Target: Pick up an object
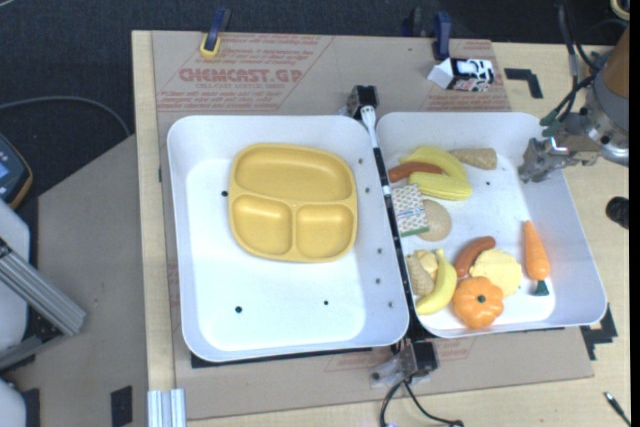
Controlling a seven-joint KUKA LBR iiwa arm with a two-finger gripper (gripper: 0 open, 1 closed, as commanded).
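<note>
The right bin holds several toy foods: a yellow corn cob with a red sausage beside it, a tan piece, a carrot, a banana, an orange pumpkin and a pale yellow piece. My gripper hangs over the right bin's upper right part, above bare white floor, apart from every food item. Nothing shows between its fingers.
The left bin holds a yellow divided plate. A small black-and-white item lies on the cardboard behind the right bin. Clamps stand at the bench's far edge. Bare floor lies along the right bin's right side.
</note>
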